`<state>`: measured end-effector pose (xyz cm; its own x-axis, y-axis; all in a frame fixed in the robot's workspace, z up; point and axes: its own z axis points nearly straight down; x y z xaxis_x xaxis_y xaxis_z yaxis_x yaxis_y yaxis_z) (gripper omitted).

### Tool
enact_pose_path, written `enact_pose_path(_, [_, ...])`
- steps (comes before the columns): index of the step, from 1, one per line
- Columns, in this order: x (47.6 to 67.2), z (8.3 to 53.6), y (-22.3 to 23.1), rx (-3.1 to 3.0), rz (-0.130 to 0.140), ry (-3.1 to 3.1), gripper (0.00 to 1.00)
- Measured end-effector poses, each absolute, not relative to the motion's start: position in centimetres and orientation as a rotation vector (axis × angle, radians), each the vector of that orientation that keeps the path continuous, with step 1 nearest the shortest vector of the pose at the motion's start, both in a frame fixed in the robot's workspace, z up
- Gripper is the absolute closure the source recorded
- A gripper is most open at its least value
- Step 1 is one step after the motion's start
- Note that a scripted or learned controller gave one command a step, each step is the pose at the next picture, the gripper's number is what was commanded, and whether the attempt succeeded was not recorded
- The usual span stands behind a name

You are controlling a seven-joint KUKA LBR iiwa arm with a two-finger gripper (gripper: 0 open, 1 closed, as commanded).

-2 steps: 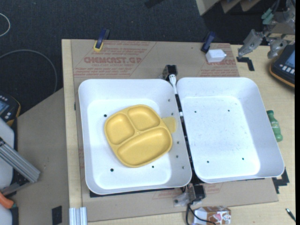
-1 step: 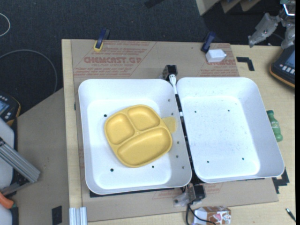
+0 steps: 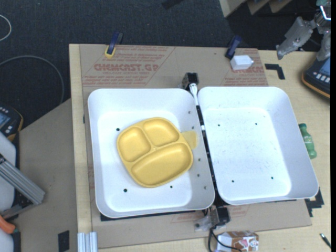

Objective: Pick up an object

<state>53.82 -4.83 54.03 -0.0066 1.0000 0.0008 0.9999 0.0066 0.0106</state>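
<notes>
Nearest the lens, along the lower edge of the frame, sits a small brown-and-white packet [image 3: 242, 241] with a cable on the worktop [image 3: 157, 62], just below the seam where the two white bins meet. Above it, the left bin [image 3: 102, 193] holds the one thing worth picking — a yellow divided plate [image 3: 154, 151] with three compartments, lying flat and slightly rotated in the middle of that bin, its right rim close to the bin's right wall. A small yellow tab shows at the plate's right edge. The right bin [image 3: 294, 140] shows a speckled white floor.

At the upper right corner of the frame we see what looks like the end effector [image 3: 300, 35], well apart from both bins; whether it is wide or narrow we cannot tell at this size.

For the pick, we judge that a flat plate offers little to pinch from above — the rim or one of the raised dividers between compartments is the likeliest purchase. We would come across to the left bin, align across a divider ridge or the outer lip, and descend slowly. The risk, as we see it, is skidding the smooth plastic against the bin wall.
</notes>
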Motion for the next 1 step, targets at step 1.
enact_pose_path(1, [47.65, 53.61, 0.62, 2.215, 0.000, 2.232, 0.00])
